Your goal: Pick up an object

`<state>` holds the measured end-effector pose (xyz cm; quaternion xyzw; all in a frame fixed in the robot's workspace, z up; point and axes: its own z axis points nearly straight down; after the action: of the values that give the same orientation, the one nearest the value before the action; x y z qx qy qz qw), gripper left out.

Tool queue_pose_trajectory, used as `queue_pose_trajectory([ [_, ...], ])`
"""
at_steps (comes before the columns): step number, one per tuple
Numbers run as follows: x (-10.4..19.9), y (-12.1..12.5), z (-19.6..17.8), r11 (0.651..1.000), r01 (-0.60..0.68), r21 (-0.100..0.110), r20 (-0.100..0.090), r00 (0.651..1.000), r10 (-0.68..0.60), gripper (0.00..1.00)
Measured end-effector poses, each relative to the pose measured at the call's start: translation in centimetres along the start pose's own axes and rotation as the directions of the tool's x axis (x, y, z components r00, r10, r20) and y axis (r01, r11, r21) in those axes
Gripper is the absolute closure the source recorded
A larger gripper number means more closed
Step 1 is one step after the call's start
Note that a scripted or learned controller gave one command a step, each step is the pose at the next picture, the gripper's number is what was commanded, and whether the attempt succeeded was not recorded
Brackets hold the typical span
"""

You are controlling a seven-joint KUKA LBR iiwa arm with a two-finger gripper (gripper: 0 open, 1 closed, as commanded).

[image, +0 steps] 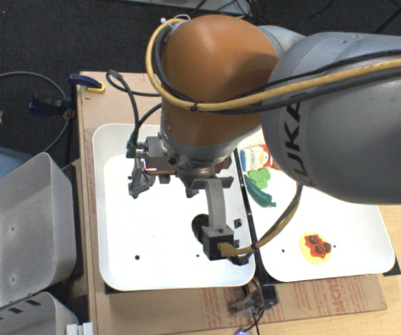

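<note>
The grey arm [214, 82] looms over the bench, hiding much of the left bin [117, 243]. The tool [139, 180] hangs over that bin's upper part; I cannot tell whether it is wide or narrow, and nothing shows in it. The things worth picking lie in the right bin [354, 236]: a small carton [255, 158] and a green piece [259, 184] near the dividing wall, and a yellow toy [316, 247] well apart. The toy likely suits best: centre above it, then descend straight.
</note>
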<state>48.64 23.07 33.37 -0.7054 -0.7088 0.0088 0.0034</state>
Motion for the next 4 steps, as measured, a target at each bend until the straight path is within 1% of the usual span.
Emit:
queue_pose_trajectory([
  [1, -0.2, 9.1, 4.2, 1.0, -0.008, -0.019, -0.007, 1.0, 0.008, 0.0],
  [2, -0.1, 1.4, -5.3, 1.0, 0.001, -0.02, -0.01, 1.0, -0.002, 0.0],
  [3, -0.1, 1.7, -5.8, 1.0, -0.004, -0.017, -0.007, 1.0, 0.004, 1.0],
  [4, -0.4, 10.6, -19.6, 0.999, -0.008, -0.037, -0.012, 1.0, 0.008, 1.0],
])
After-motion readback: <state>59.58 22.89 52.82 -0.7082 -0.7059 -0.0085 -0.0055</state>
